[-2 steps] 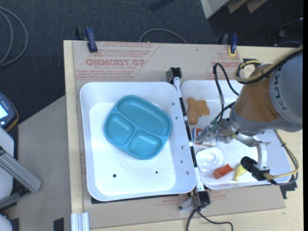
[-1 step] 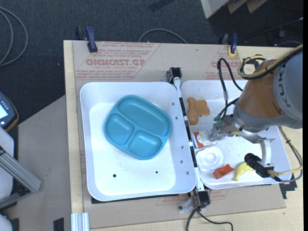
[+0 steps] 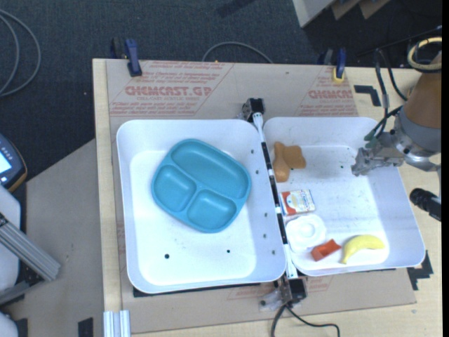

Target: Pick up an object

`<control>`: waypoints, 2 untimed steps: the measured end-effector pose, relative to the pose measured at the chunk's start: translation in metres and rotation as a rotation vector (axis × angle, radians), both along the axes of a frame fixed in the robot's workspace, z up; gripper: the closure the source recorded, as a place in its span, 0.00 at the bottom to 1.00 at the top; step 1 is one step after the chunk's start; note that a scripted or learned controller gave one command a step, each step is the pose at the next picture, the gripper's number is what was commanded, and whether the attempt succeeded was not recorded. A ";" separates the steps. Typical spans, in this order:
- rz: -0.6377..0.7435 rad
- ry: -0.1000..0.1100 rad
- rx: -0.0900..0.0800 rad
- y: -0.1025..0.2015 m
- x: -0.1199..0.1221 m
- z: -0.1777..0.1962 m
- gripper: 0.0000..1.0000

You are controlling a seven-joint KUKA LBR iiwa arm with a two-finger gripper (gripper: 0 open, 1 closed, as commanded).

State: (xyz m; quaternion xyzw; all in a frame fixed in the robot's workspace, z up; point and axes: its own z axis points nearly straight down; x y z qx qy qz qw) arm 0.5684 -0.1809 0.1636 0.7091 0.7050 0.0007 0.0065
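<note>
1. End effector (image 3: 366, 160) hovers in our right bin (image 3: 393, 209); whether it is parted, we cannot tell.
2. Banana (image 3: 363, 246) lies near the front.
3. We risk closing on bare floor.

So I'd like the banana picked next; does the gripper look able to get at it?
Probably yes. The banana lies uncovered near the right bin's front edge, just apart from the red piece, with bare floor between it and the gripper.

The arm (image 3: 421, 111) reaches in, hand (image 3: 366, 161) pointing left.
</note>
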 end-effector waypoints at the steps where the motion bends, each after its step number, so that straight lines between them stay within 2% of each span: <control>1: 0.015 0.002 0.010 0.073 0.073 0.008 1.00; 2: 0.007 0.009 0.007 0.068 0.070 0.007 0.00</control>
